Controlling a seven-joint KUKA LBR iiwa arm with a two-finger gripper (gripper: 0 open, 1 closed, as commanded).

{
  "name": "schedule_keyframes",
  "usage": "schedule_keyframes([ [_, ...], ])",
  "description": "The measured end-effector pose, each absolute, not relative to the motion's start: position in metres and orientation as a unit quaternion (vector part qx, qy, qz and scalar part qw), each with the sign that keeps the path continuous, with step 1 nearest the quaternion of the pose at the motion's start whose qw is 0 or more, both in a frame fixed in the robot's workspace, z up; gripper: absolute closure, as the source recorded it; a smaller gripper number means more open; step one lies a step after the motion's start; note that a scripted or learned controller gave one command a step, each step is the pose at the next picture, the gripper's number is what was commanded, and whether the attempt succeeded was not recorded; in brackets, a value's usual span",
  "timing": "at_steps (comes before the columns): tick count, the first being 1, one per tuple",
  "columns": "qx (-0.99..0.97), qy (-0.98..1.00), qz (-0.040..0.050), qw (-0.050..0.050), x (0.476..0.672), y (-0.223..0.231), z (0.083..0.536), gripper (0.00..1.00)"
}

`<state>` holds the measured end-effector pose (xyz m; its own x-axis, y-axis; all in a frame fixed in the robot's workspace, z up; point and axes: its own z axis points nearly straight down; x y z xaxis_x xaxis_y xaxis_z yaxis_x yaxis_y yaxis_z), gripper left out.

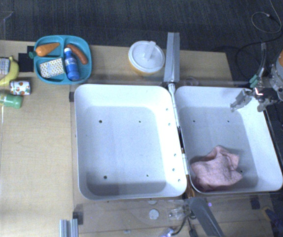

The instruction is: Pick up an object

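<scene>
Camera view: pink cloth (216, 168) lies crumpled, long axis left-right.

The pink cloth (216, 169) at five o'clock looks soft and nubbly. Both bins (123, 97) are smooth, matt white plastic. The worktop (28, 147) is pale wood with a dull finish.

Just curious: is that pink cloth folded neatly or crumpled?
Crumpled: the cloth lies bunched in an uneven, wrinkled heap in the right bin.
</scene>
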<state>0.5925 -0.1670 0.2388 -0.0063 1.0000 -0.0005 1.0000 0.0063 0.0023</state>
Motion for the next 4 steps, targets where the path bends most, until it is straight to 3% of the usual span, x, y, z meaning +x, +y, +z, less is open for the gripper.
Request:
schedule_keyframes([
  [1,0.682,0.732,0.0,-0.001,0.512,-0.141,0.162,0.0],
  [2,0.656,0.755,0.0045,0.007,0.498,-0.171,0.09,0.0],
  [3,0.601,0.799,0.0035,0.009,0.493,-0.149,0.091,0.0],
  [4,0.601,0.799,0.0056,0.013,0.496,-0.148,0.103,1.0],
])
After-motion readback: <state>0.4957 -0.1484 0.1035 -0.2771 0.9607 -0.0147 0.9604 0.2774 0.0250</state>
